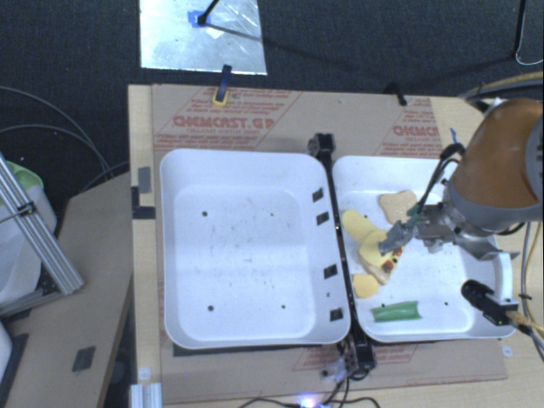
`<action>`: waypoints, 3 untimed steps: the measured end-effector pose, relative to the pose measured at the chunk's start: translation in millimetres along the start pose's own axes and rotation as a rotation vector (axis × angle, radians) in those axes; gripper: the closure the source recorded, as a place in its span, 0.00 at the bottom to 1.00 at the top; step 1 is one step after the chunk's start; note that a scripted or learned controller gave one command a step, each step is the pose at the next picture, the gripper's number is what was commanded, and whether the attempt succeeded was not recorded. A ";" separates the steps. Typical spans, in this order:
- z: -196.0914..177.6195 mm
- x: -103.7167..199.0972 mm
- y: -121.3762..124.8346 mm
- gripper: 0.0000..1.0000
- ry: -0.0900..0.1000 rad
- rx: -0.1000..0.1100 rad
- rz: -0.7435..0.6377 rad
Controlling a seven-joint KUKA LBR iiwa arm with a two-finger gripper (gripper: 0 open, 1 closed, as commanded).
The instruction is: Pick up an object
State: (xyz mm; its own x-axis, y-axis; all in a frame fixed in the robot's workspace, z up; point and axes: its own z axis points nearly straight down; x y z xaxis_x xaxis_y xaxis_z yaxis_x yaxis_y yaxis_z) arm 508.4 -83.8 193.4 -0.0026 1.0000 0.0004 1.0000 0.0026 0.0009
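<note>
**Camera view: a pile of small toy food waits in the right bin**

Camera view shows two white bins side by side on a bench. The left bin (246, 245) is seen in the middle of the frame. The right bin (442, 313) is seen at the right of the frame, and the small things are kept in it.

A yellow piece like a banana (357, 225) is seen near the wall between the bins. A second yellow lump (374, 252) lies just below it, touching it, with a bit of red on its lower end. A small round yellow piece (365, 286) lies lower still. A tan flat piece (397, 204) lies higher up. A green stick-like piece (396, 311) lies alone near the lower edge of the bin.

The gripper (394, 241) is seen right over the yellow lump. How wide the jaws are cannot be told, and nothing can be seen held between them.

All the pieces are judged to be light, like plastic or foam toys. The yellow ones may be smooth and round, so they could slip. The yellow lump would best be taken across its narrow middle. The green piece might be easier, as it lies apart.
</note>
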 end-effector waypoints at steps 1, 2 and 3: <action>104.8 -3.7 7.5 0.00 0.001 0.009 0.001; 108.3 -11.1 36.7 0.00 0.000 -0.003 -0.001; 108.5 -1.2 58.4 0.00 0.000 -0.003 -0.003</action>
State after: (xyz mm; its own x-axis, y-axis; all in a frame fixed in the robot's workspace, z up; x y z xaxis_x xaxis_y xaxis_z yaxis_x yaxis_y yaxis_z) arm 566.9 -84.8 85.0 -0.0053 1.0000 0.0001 1.0000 0.0053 0.0040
